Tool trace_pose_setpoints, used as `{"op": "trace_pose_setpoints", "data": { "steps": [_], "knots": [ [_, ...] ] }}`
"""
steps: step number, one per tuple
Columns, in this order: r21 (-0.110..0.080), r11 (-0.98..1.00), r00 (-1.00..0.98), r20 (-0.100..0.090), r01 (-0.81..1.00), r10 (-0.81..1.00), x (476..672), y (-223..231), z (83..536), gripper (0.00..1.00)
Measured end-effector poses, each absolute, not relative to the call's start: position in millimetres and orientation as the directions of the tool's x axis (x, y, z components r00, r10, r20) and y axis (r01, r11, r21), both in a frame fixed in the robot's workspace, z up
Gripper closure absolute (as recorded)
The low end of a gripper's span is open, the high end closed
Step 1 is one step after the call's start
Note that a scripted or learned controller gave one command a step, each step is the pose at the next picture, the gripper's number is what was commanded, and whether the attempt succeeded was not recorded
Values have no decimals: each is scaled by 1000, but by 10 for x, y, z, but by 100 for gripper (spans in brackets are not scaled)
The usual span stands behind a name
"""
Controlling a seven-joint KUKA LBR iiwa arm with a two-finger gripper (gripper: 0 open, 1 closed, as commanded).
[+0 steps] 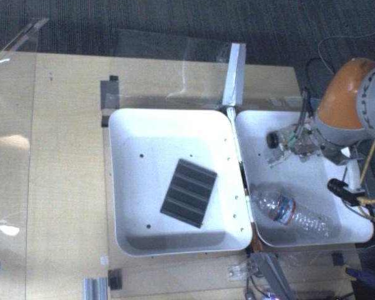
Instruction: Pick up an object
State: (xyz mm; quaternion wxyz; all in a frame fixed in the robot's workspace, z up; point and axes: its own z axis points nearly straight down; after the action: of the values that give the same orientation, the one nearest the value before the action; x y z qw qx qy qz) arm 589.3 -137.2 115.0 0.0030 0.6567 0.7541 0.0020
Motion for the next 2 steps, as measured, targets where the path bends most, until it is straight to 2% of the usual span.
{"op": "trace_pose_setpoints", "data": {
  "steps": [1, 2],
  "knots": [
    [-96, 128, -126, 25, 987, 992, 6463, -1449, 808, 0],
    [-98, 307, -304, 50, 947, 951, 6437, -1566, 803, 0]
  ]
}}
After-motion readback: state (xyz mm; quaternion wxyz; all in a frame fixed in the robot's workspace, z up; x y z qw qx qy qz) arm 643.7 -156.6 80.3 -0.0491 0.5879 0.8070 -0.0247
